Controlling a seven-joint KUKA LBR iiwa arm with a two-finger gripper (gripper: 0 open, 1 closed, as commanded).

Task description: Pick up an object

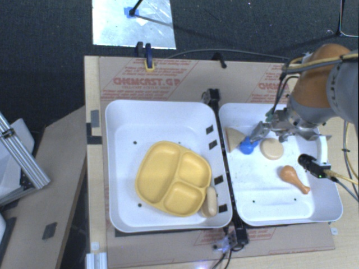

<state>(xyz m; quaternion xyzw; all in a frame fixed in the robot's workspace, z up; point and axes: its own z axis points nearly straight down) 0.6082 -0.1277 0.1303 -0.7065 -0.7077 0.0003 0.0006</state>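
In the right bin [280, 206] lie a small blue object [247, 146], a tan wedge [234, 137], a round beige disc [273, 149] and a brown drumstick-shaped toy [294, 178]. My gripper [259, 134] reaches in from the right and is low over the bin's upper middle. Its tip sits right at the blue object, between the wedge and the disc. Whether it touches or holds the blue object is hidden from this angle.
The left bin [129, 122] holds a yellow divided plate [174, 178] with a small beige roll [210, 200] at its lower right edge. A black divider [221, 161] separates the bins. A black cable part [311, 164] hangs over the right bin's right side.
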